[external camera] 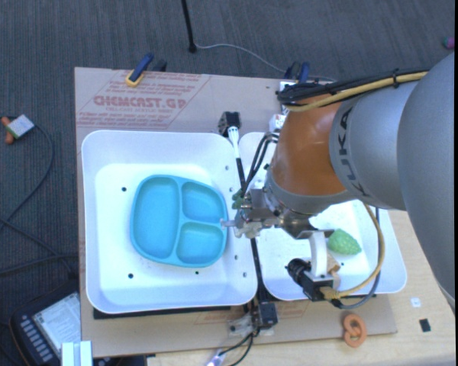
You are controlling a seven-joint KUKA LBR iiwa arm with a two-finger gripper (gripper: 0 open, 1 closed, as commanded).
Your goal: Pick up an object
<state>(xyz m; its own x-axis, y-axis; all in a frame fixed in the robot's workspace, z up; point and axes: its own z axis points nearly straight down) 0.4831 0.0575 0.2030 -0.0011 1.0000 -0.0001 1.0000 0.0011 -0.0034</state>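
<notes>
A light blue divided plate (177, 221) lies in the left white bin (107, 280). A green lumpy object (343, 242) rests in the right white bin (393, 273), partly under the arm. My gripper (239, 221) hangs over the divide between the two bins, right at the plate's right rim. Its metal tip looks to touch or overlap that rim. The grey and orange wrist hides most of the right bin's middle and back.
The bins sit on a brown board (137, 101). An orange ring (354, 329) lies on the board at the front right. Black clamps (230, 122) hold the bins at the back and front. Cables loop over the right bin's front.
</notes>
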